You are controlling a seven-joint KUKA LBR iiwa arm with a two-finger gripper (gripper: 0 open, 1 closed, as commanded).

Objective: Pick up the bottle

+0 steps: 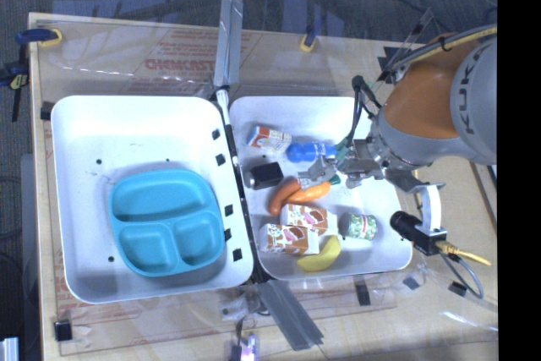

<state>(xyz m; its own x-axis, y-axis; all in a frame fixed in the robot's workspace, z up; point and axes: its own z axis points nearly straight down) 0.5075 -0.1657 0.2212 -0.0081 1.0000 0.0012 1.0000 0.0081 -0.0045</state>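
The arm (439, 101) reaches over the right bin (372, 254). Its end effector (331, 167) hangs low just beside the bottle (306, 152); how far open, I cannot tell. The bottle, blue and clear, lies on its side near the bin's far wall.

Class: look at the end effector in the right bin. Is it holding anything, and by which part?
Cannot be told: the end effector sits low beside the blue bottle, but no grip shows.
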